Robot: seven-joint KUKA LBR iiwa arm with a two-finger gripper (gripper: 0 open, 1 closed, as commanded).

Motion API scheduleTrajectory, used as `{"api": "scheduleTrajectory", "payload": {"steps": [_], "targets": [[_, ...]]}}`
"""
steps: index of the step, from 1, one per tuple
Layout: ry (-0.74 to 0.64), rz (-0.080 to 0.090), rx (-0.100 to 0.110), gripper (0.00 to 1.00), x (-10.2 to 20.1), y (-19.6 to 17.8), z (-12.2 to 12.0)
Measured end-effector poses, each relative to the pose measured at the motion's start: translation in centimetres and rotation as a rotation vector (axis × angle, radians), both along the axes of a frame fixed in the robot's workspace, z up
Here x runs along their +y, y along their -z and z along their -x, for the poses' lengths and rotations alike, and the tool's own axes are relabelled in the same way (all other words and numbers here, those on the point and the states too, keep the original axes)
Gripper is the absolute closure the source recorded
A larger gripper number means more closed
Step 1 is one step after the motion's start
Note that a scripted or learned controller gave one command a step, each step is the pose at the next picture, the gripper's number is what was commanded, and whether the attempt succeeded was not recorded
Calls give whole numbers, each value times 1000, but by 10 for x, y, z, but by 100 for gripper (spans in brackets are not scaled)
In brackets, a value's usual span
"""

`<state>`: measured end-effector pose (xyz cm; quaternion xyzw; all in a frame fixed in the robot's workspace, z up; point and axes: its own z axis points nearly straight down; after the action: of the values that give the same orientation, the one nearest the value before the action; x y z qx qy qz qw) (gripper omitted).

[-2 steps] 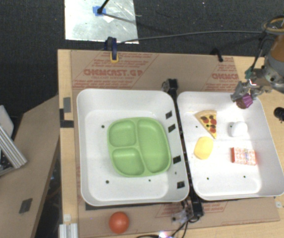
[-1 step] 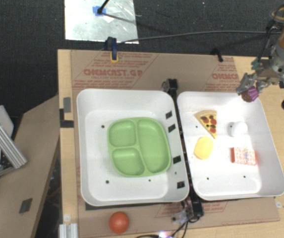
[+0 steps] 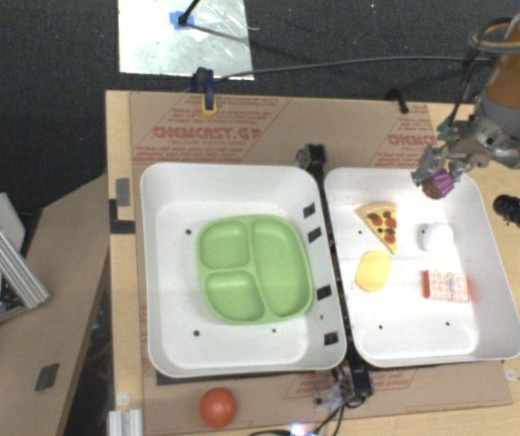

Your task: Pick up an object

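Purple object [image 3: 439, 185] pinched in the tool [image 3: 434, 178], raised over the far edge of the right bin [image 3: 495, 325].

Closed on that small purple piece, the tool hangs from the grey arm with its orange band [image 3: 519, 80], reaching in from the right. Below in the right bin lie a pizza slice [image 3: 380, 222], a yellow lemon-like piece [image 3: 373, 270], a white object [image 3: 436, 236] and a pink-and-white packet [image 3: 446, 286], all apart from one another. The left bin [image 3: 164, 334] holds a green divided tray [image 3: 253, 268]. An orange-red ball [image 3: 218, 407] rests on the tabletop [image 3: 514, 252] near the front edge.
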<state>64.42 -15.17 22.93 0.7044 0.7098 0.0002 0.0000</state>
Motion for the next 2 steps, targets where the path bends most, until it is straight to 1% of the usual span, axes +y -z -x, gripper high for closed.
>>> {"api": "scheduleTrajectory", "payload": {"steps": [1,2], "targets": [[0,-1,0,100,53,-7,27],[0,-1,1,100,93,1,46]]}}
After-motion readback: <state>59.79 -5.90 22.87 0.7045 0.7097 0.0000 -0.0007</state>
